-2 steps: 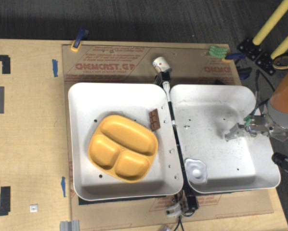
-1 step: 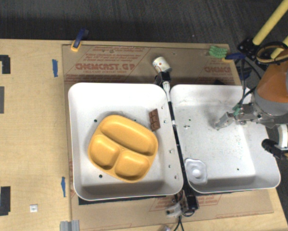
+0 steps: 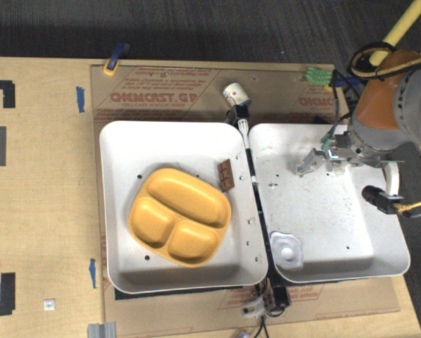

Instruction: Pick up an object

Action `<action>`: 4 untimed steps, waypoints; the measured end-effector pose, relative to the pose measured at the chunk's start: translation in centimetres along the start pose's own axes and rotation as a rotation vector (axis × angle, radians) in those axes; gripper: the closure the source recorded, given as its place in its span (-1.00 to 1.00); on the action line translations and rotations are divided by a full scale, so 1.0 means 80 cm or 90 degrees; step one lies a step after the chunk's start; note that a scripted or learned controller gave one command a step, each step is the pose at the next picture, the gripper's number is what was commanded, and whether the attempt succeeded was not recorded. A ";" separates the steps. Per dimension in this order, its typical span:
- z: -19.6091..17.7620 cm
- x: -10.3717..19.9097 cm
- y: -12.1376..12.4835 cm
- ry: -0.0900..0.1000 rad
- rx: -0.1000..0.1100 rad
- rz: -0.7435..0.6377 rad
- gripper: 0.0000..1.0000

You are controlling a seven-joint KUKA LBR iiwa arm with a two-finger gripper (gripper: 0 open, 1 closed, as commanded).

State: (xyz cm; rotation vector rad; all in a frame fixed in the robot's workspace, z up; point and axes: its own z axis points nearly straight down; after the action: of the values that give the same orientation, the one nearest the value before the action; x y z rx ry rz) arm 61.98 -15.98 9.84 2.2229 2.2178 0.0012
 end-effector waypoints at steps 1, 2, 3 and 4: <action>0.016 0.044 -0.061 0.001 0.001 -0.108 -1.00; 0.016 0.070 -0.148 0.000 0.000 -0.036 -1.00; 0.004 0.071 -0.147 0.002 0.000 -0.036 1.00; 0.004 0.071 -0.147 0.002 0.000 -0.036 -1.00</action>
State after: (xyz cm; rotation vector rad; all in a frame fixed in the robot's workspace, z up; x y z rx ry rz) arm 50.23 -10.25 9.50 2.1613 2.2807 0.0040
